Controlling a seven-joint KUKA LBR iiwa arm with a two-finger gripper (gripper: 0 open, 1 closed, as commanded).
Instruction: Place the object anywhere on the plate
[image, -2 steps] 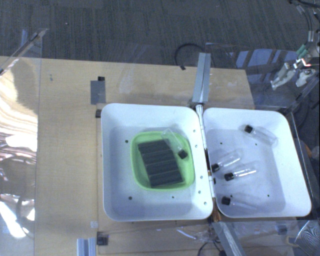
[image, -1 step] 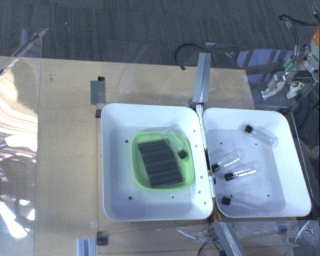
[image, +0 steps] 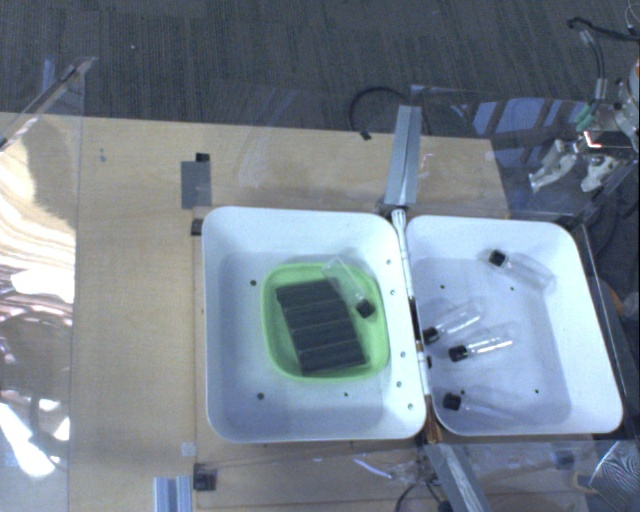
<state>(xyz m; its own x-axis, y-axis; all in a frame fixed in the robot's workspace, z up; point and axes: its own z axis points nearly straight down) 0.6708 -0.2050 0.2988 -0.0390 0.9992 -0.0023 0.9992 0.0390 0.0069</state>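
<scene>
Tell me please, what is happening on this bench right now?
Two white bins sit side by side. The left bin holds a green plate with a dark ridged block on it, and one clear vial with a black cap already lies on the plate's edge. Four more vials lie loose in the right bin. Nothing is being handled at this moment.

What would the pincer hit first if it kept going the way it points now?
Unclear: the pincer is blurred, beyond the right bin's far corner. If it points down, it would probably meet that bin's rim or the surface beside it first, not the tubes inside.
</scene>
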